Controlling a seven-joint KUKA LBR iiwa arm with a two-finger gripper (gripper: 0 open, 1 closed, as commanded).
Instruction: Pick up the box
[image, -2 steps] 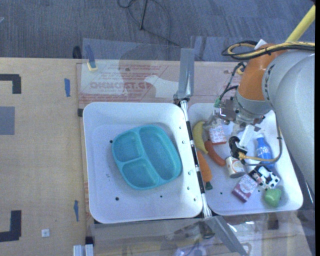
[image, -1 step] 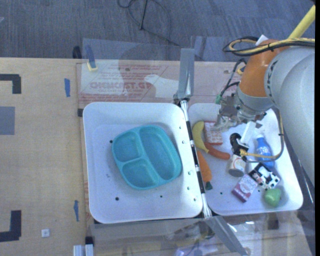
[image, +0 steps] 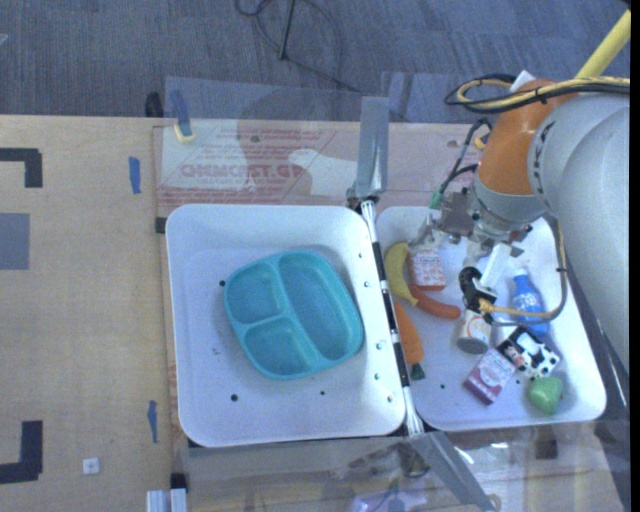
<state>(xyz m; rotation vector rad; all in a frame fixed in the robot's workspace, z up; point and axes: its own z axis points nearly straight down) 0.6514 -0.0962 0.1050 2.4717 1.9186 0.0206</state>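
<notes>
Toward the right bin's (image: 590, 395) near edge, the box (image: 489, 375) is lying tilted on its long axis, well below the gripper (image: 478, 243); whether that gripper is grasping anything cannot be determined.

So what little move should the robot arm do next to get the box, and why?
Probably a short drop straight down onto the box. The gripper sits just above and beside that small white and red box in the right bin, near the banana. Nothing shows between its fingers, so it seems it must come lower before it can grab.
</notes>
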